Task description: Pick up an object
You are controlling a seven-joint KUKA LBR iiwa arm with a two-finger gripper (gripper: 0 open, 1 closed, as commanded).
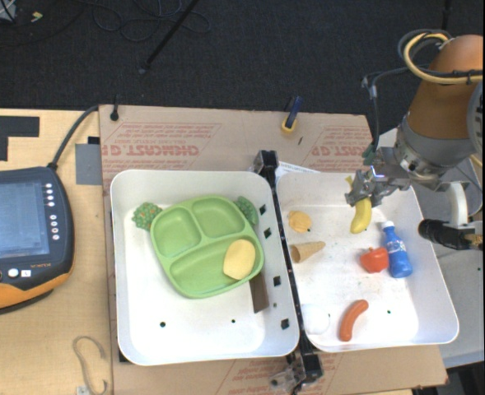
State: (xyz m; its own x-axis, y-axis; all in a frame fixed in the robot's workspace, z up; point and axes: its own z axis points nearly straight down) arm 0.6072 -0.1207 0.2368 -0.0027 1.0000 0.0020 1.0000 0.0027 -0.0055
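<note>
Cardboard covers the bench under two white bins. Right bin [440, 323]: a yellow banana [361, 216] hangs clamped between the fingers of the gripper [364, 192], near the far wall. Just beside it lie a blue bottle [396, 251], red pepper [375, 260], ice-cream cone [306, 251] and sausage [352, 319]. Left bin [135, 319] holds a green divided tray [194, 241].

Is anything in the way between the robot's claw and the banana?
Nothing visible. The gripper is right above the banana in the right bin, with its tip at the banana's top end. The bottle and tomato lie lower and to the side, clear of it.
</note>
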